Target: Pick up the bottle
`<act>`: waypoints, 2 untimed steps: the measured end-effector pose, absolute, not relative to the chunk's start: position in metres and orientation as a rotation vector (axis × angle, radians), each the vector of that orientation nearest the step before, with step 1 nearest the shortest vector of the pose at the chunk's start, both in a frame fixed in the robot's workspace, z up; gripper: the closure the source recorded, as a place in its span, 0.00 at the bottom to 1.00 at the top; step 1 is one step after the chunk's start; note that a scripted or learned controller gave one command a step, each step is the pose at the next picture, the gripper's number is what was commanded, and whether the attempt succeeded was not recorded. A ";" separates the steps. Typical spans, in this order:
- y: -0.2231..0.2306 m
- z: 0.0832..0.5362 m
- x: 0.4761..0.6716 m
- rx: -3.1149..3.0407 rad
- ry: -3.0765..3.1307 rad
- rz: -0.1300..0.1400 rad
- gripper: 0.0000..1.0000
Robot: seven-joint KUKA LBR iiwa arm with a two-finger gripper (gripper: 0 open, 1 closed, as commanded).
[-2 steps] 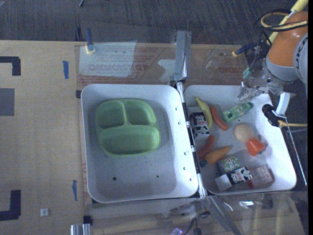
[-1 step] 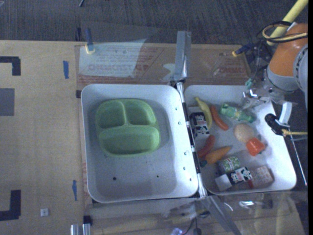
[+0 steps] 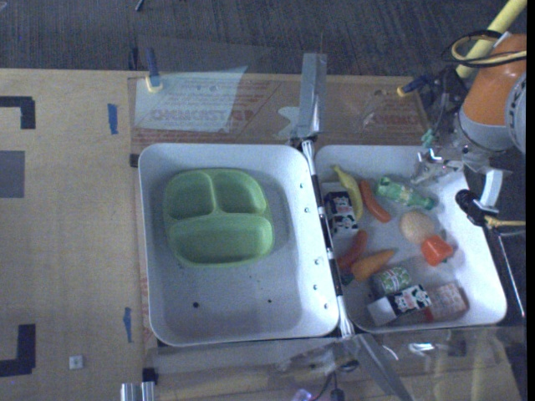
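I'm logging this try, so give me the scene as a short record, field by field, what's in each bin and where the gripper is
left bin: green divided plate
right bin: bottle and mixed toy foods
bottle: green, lying on its side near the far edge
beside bottle: banana, orange carrot, beige egg
near edge: small can, cow-print carton
gripper: over the right bin's far right corner, just beyond the bottle
bottle held: no, it lies in the bin

floor [image 3: 251, 11]: dark grey carpet; bench [image 3: 67, 224]: tan, blue tape marks [image 3: 112, 117]
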State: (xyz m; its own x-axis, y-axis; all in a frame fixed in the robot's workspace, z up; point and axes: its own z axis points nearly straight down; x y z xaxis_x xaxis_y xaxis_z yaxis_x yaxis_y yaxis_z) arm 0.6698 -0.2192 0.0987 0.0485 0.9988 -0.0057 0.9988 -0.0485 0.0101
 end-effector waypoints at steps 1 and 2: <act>-0.188 0.131 0.668 2.365 2.061 0.003 1.00; -0.187 0.131 0.668 2.365 2.062 0.003 0.00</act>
State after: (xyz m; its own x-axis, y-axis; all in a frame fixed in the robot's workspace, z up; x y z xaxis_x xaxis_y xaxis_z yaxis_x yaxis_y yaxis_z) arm 0.6681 -0.1874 0.1307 0.1364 0.9907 -0.0013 0.9906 -0.1364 0.0044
